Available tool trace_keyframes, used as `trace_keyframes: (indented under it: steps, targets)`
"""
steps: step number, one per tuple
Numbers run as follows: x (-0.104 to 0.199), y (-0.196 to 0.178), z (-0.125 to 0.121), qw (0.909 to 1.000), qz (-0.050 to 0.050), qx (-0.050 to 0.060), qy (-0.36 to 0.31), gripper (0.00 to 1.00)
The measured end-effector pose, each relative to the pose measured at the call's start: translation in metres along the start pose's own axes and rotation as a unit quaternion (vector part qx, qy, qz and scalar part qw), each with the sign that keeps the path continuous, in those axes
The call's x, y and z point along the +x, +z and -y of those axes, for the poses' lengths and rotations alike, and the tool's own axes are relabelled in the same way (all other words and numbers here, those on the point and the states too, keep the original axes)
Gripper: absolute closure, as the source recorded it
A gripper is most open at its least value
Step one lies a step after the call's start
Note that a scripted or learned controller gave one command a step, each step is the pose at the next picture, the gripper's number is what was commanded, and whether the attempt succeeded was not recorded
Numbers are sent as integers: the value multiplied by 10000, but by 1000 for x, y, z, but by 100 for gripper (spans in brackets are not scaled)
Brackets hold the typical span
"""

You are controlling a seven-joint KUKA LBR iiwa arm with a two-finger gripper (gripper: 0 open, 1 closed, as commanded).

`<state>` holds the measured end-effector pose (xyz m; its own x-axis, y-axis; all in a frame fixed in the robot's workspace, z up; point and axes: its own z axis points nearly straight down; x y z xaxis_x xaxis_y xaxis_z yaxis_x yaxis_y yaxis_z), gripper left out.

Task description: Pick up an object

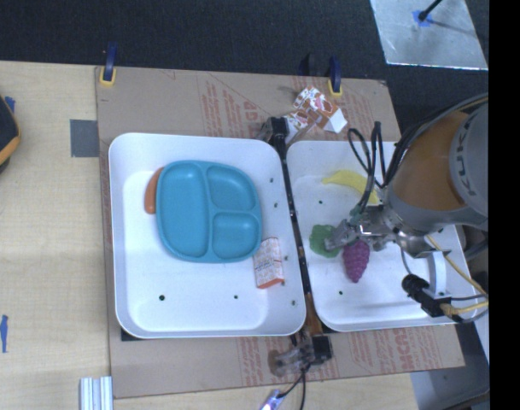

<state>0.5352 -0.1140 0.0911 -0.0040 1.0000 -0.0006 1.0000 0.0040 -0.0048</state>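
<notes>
While the gripper (355, 233) sat low in the right bin (371, 310), touching the purple grapes (356, 261) and green toy (321, 238), I could not tell its grip; squeezing one toy squarely looked wise.

Right bin (362, 314) front floor open; grapes (356, 260), green toy (322, 238) crowd middle.

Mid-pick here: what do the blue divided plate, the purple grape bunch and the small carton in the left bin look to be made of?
Blue divided plate: likely moulded plastic, smooth matte, uniform colour, rounded compartments.
Purple grape bunch: seemingly toy plastic or rubber, with a bumpy, dull surface; too small to tell which.
Small carton: probably printed cardboard or paper, flat faces with red print.
</notes>
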Motion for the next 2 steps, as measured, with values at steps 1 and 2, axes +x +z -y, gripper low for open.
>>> trace_keyframes:
  steps: [1, 2]
  targets:
    - [-99, -1, -24, 10000, 0, -15, 4, 0]
    - [-99, -120, -121, 10000, 3, -23, -2, 0]
